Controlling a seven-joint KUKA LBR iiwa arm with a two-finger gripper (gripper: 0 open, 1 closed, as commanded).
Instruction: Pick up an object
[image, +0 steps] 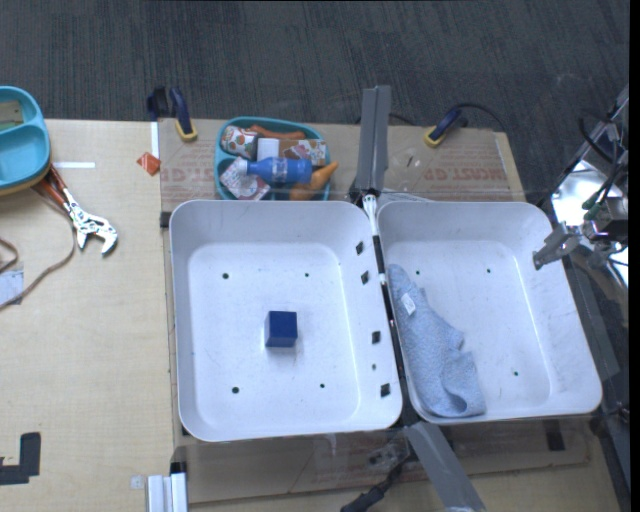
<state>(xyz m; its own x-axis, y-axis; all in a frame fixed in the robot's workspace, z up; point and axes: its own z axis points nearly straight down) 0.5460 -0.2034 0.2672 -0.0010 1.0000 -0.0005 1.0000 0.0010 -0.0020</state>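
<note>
Blue cube sits alone near centre of left bin; grey cloth lies in the bin right of it. Claw, possibly, at far right rim: state cannot tell. Risk: cube skids on smooth floor if descent lands off-centre.

counter, pale wood, bearing two shallow white bins side by side; left bin: one blue cube near its middle, standing apart from the walls; right bin: one grey cloth, crumpled, lying along the left wall down toward the near corner; behind the left bin, a teal bowl of mixed small items; at the far left, a light blue tray and a wrench on the counter.
</note>
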